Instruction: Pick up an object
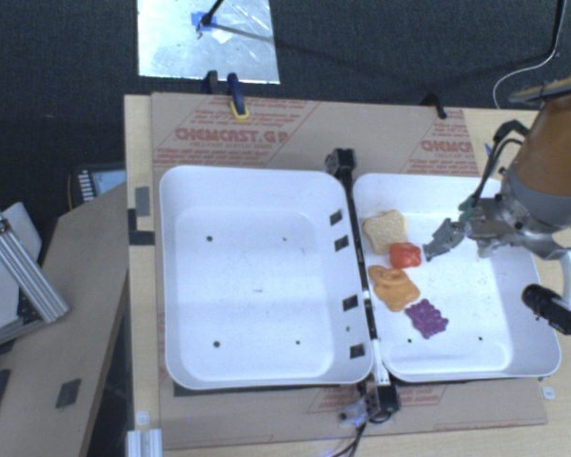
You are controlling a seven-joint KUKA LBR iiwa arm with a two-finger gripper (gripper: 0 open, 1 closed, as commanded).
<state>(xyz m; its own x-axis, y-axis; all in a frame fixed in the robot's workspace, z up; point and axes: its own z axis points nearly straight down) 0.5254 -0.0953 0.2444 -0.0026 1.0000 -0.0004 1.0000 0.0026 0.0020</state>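
Hovering low over the right bin, the gripper points its dark fingers toward the bin's left side, tips just beside a small red piece. Whether those jaws are open or closed, I cannot tell from this angle, and nothing shows between them.

Four small things crowd the left edge of the right bin, close to the divider. Nearest the back edge sits a pale tan chunk, like a bit of bread. Just in front of it and touching or nearly so is the red piece, squat and glossy. Next comes an orange lump, rounded and irregular, hugging the left edge. Closest to the front edge lies a purple cluster, knobbly like grapes, a little apart from the orange one.

The left bin sits alongside, its floor dotted with tiny dark holes. Both bins rest on a brown printed board on a wooden bench. Beyond the bench's back edge a shiny metal sheet lies on dark carpet, and a metal rail leans in at the left.
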